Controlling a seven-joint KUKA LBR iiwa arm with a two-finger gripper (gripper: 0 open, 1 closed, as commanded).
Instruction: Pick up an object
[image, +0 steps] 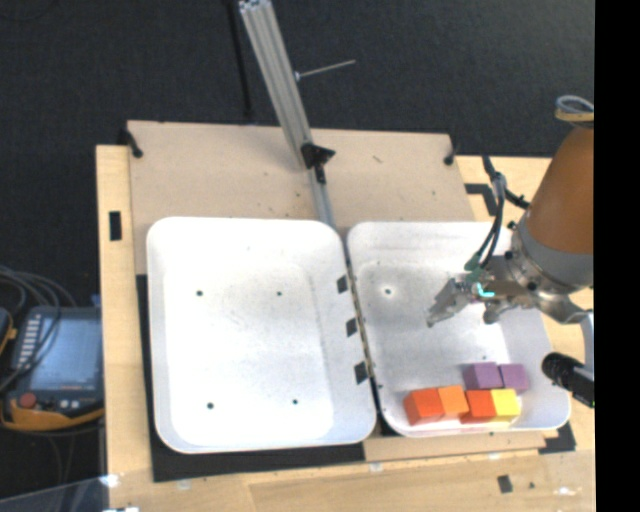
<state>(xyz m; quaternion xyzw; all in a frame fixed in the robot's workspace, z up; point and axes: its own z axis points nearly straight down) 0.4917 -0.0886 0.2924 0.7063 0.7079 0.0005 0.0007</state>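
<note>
Plainly nothing is picked yet: the pincer (462, 300) hangs with fingers spread, holding nothing, above the right bin (400, 250), blocks (465, 400) untouched.

Bright, even overhead light washes the two white bins (250, 330) close to overexposure, their floors showing only a faint grey speckle, while the dark floor (60, 70) around the bench swallows nearly all detail. Shadows are soft and short, most visible as a thin dark line under the near rim of the left bin. The frame is low in resolution and slightly soft throughout, with the gripper (450, 305) smeared into grey and the coloured blocks (465, 400) blurred at their edges.
</note>
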